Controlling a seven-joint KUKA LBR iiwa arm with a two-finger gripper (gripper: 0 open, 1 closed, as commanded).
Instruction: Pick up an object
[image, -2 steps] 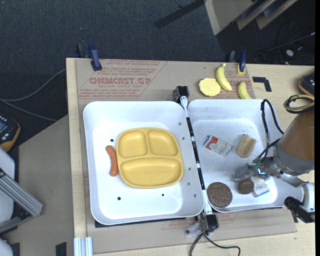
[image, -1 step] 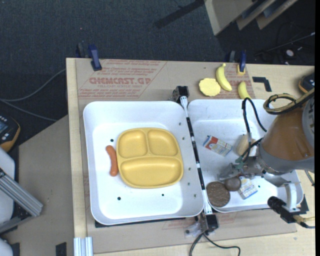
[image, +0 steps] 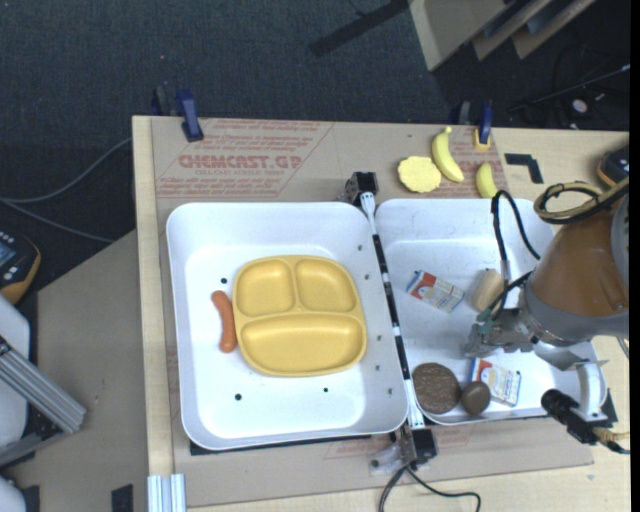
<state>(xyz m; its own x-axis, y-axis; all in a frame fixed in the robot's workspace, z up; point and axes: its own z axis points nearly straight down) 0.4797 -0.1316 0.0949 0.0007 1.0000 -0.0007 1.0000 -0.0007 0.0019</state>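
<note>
Nothing lifted yet. Gripper (image: 487, 338) low in right bin (image: 440, 215), just above small packet (image: 499, 381); jaws' state unclear. Disc (image: 434, 386), carton (image: 435, 291) nearby, untouched. Grasp and lift remain.

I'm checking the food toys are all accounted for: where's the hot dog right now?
The hot dog lies in the left bin, on its floor just left of the yellow divided plate.

— What is seen in the left bin (image: 190, 300)?
— A yellow divided plate (image: 298, 315) is laid centrally; a sausage (image: 225, 320) is placed just beside its left edge.
— And the right bin (image: 440, 215)?
— The end effector (image: 487, 338) is lowered near a small carton (image: 436, 291); a brown disc (image: 435, 386) is noted below.
</note>
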